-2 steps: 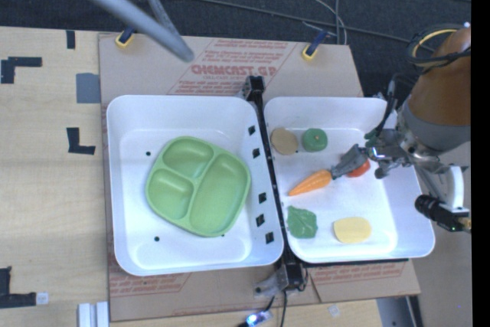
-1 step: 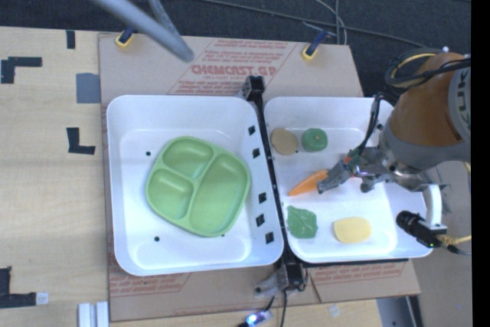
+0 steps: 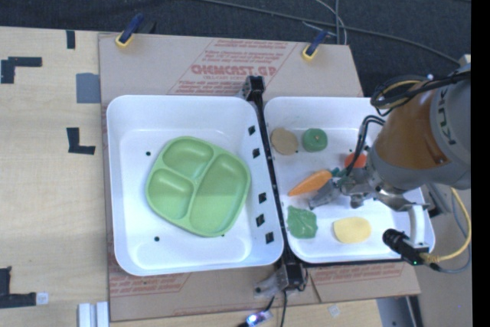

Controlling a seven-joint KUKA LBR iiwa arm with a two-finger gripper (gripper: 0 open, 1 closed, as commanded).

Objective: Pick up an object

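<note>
Reaching in over the right bin [image 3: 348, 105], the gripper [image 3: 328, 194] sat low among the toy foods, its dark fingers just below the orange carrot [image 3: 310, 183]. Whether those fingers were spread or closed could not be told from this slanted view, and nothing could be seen held between them.

Taking the carrot as the landmark: it lay near the middle of the right bin, its pointed end toward the divider. The gripper tip was touching or just beside its lower edge. Above and to its left lay a tan round piece [image 3: 284, 141], and just right of that a dark green round piece [image 3: 314, 138]. Below the carrot, close to the divider, sat a leafy green piece [image 3: 302, 223], and to the lower right of the carrot a pale yellow piece [image 3: 351, 230]. A small red-orange item [image 3: 354, 160] showed to the carrot's right, partly hidden by the arm. Well to the carrot's left, across the divider, a green divided plate [image 3: 199, 185] lay in the left bin [image 3: 122, 188].

The carrot looked like a light, stiff plastic toy with a smooth, probably slippery skin. Its taper would likely make it squirt out if pinched near the tip, so the thicker end, gripped across its width, seemed the safer hold.
</note>
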